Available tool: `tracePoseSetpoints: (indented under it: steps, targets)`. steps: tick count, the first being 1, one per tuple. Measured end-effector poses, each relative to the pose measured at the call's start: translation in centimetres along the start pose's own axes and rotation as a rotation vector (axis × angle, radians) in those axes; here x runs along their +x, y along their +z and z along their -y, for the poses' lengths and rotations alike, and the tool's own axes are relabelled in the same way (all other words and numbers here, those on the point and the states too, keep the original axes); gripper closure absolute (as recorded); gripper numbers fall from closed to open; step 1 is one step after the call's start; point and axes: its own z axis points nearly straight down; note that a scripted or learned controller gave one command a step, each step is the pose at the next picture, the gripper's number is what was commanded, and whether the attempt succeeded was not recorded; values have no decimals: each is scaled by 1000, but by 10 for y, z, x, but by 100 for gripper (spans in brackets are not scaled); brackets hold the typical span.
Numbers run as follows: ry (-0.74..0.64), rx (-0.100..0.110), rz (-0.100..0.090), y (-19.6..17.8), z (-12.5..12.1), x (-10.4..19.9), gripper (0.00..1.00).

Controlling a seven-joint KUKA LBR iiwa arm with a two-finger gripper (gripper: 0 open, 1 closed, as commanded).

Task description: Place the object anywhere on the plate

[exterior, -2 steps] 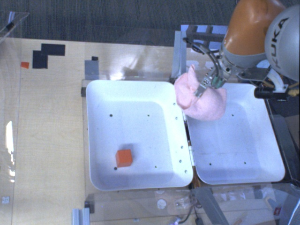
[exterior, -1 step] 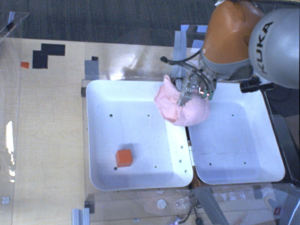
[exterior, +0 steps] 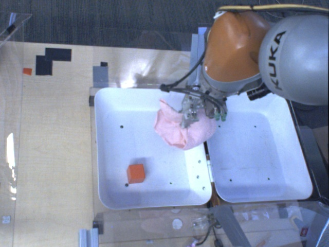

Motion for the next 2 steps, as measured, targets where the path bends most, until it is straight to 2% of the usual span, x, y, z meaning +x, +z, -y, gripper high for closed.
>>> tracePoseSetpoints:
  steps: [1,2]
  targets:
    - [-5,-1,0,-4,-50,14,100]
    - [-4,-1,1,-4,-50,14,0]
